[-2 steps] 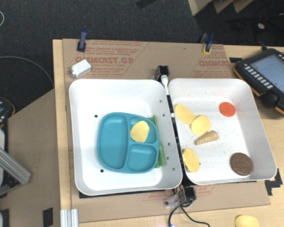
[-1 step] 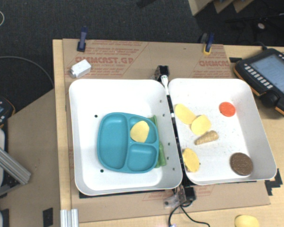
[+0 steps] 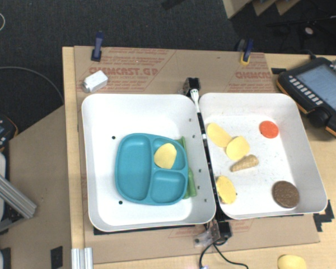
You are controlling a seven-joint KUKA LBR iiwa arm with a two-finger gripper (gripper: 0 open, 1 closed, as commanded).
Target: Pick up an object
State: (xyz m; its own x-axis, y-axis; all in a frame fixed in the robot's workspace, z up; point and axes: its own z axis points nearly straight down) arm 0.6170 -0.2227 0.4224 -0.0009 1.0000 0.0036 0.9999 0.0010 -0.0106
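Observation:
The right bin [image 3: 302,150] holds several small items: two yellow pieces [image 3: 218,134] [image 3: 238,148] near its left side, a tan wedge [image 3: 244,163] below them, another yellow piece [image 3: 226,190] at the front left, an orange disc [image 3: 269,129] toward the back and a brown disc [image 3: 285,194] at the front right. In the left bin [image 3: 98,150] lies a teal divided tray [image 3: 151,168] with one yellow piece [image 3: 166,156] in its upper right compartment.
A green strip [image 3: 188,178] pokes out along the tray's right side. A white block [image 3: 95,81] lies on the cardboard behind the left bin. A black handheld device [image 3: 316,91] sits at the right edge. A yellow object [image 3: 291,261] lies on the bench at the front right.

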